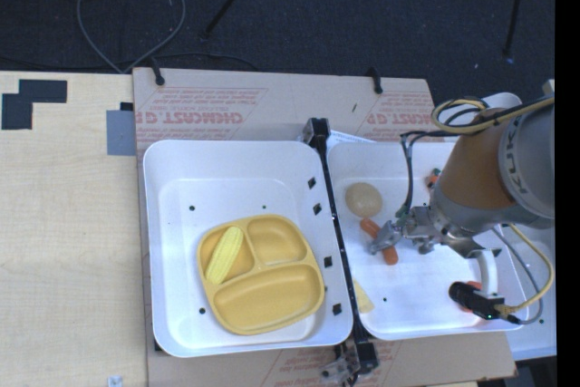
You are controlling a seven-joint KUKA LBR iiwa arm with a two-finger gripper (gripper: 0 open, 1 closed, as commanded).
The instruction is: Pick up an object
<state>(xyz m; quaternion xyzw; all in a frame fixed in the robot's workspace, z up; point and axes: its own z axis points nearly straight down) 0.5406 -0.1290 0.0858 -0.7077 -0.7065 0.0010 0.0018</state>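
Bins on brown cardboard, pale wooden table [63, 240] to the left, dark carpeted floor [362, 4] with loose black cables [131, 4] behind.

We read red print, upside down, on the cardboard sheet [272, 109]; the letters are too blurred for us to make out a word. In the left shallow white bin [172, 195] lies a yellow three-compartment plastic plate [267, 295] with a yellow corn cob [224, 254] in its upper-left compartment. In the right shallow white bin [417, 322] we see a beige round ball [364, 198], and just below it an orange carrot-shaped piece [388, 255] right at the metal two-finger gripper [391, 236]; whether its fingers are wide or closed we cannot tell.
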